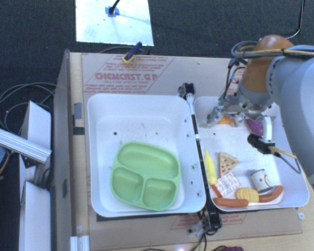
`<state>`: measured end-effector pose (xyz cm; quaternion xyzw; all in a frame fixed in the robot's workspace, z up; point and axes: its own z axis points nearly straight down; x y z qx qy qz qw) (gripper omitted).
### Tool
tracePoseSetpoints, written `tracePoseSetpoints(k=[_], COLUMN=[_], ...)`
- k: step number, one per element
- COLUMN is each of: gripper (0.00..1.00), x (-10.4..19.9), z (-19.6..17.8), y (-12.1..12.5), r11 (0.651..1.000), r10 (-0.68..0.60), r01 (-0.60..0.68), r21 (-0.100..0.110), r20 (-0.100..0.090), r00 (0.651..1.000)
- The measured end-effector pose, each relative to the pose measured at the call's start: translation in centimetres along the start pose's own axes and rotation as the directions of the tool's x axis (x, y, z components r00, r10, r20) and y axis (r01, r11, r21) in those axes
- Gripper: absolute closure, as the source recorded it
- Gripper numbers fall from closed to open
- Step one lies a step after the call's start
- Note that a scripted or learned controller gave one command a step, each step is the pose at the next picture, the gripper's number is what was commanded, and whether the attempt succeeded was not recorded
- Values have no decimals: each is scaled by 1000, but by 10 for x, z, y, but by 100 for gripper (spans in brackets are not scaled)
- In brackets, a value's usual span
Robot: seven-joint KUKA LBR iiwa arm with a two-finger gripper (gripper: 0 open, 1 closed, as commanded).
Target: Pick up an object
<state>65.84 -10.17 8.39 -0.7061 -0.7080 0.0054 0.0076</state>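
Green divided tray in left bin

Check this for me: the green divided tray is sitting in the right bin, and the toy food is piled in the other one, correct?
Not quite. The camera view shows the green divided tray in the left bin, not the right. The toy food lies in the other one, the right bin, where the arm reaches in.
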Motion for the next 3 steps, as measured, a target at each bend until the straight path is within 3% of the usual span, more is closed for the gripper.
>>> tracePoseSetpoints(k=[1,2,3], gripper=[0,100,100], x=[6,6,70], z=[2,-9,-101], y=[-116,-115,-59], r11=[1000,1000,1000], r10=[2,1,-4], r01=[-2,-1,4], r21=[-18,-22,-26], r20=[3,3,2], r00=[1000,1000,1000])
